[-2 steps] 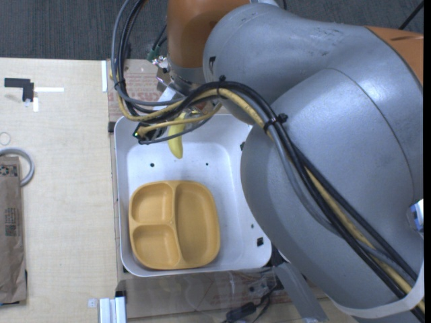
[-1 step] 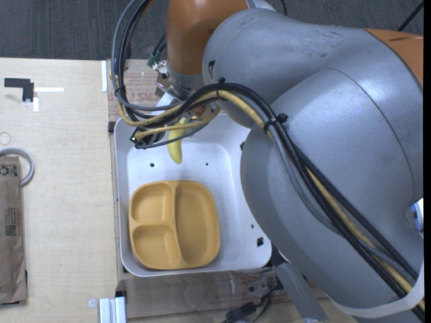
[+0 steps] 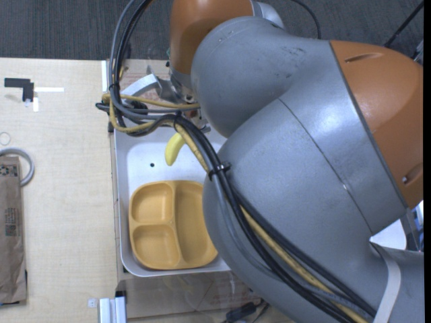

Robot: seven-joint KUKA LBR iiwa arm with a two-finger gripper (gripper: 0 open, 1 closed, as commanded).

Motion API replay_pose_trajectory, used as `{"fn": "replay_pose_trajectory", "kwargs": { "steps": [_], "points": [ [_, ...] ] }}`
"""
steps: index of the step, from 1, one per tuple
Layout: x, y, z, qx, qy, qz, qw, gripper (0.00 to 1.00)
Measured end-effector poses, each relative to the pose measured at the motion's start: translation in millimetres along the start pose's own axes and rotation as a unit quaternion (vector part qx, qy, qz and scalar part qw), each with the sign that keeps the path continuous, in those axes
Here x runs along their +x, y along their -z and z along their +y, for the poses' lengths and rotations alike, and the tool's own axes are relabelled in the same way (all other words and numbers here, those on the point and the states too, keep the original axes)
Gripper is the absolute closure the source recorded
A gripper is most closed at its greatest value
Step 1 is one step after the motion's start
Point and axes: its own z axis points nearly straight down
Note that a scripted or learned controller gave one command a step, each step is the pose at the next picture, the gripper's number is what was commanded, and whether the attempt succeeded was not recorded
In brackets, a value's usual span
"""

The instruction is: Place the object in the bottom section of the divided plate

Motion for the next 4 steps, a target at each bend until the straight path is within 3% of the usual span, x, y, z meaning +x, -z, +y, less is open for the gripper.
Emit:
{"fn": "replay_pose_trajectory", "kwargs": {
  "steps": [1, 2, 3, 4],
  "points": [
    [3.4, -60.8, 1.6, 0.0, -0.024, -0.001, 0.9997, 1.0],
    [-14.2, -112.7, -5.0, 0.0, -0.077, 0.003, 0.9971, 1.0],
    [-102.1, 14.3, -38.1, -0.001, 0.051, -0.001, 0.9987, 1.0],
    [-50.9, -27.6, -18.9, -0.001, -0.076, 0.0, 0.9971, 1.0]
  ]
}}
